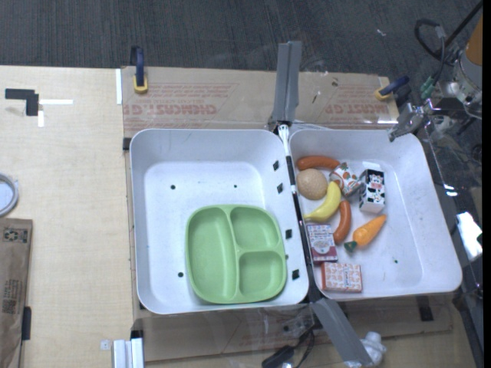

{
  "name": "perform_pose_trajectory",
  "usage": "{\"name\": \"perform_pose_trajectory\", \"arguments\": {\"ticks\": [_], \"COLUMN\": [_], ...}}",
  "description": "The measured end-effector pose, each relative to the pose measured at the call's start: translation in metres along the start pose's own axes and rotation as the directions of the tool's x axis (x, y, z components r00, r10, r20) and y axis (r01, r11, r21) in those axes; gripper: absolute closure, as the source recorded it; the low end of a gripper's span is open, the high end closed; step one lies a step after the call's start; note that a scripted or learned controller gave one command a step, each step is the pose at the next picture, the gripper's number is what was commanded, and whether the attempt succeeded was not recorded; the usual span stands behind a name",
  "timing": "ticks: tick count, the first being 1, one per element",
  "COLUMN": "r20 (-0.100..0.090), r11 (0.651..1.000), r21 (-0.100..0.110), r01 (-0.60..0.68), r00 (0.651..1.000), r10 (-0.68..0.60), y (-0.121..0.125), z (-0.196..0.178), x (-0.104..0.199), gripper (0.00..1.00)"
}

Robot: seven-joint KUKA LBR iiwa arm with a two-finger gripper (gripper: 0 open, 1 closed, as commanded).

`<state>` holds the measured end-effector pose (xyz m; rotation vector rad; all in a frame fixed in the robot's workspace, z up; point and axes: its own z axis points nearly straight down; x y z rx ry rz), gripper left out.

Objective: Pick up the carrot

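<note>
A: Item 1, carrot [369,231]: right bin [430,228], clear of the sausage [342,221], leaf end toward the boxes, so reachable.

B: Item 2, pincer [404,125]: at the bin's far corner; state, cannot tell.

Arm [460,67] at upper right — orange band, black looping cables, silvery metal fingers [406,123].

Cardboard sheet [261,98] behind the bins: red print, upside down, apparently "CHEMCAST GP", shown twice. Brown bag [14,274] at left edge: recycling-type symbol, unreadable. Small cartons [341,277] in right bin: print too small to read.
</note>
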<state>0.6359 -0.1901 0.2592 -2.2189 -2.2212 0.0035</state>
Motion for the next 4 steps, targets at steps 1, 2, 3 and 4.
{"name": "perform_pose_trajectory", "arguments": {"ticks": [1, 2, 3, 4], "r20": [0.000, -0.001, -0.001, 0.000], "r11": [0.999, 0.998, 0.998, 0.954], "r21": [0.000, 0.000, 0.000, 0.000], "r01": [0.052, -0.065, -0.067, -0.300], "r00": [0.999, 0.998, 0.998, 0.954], "r10": [-0.052, 0.065, 0.067, 0.300], "y": [-0.060, -0.114, -0.114, -0.081], "z": [0.115, 0.169, 0.160, 0.092], "x": [0.013, 0.033, 0.033, 0.050], "gripper": [0.00, 0.00, 1.00, 1.00]}}
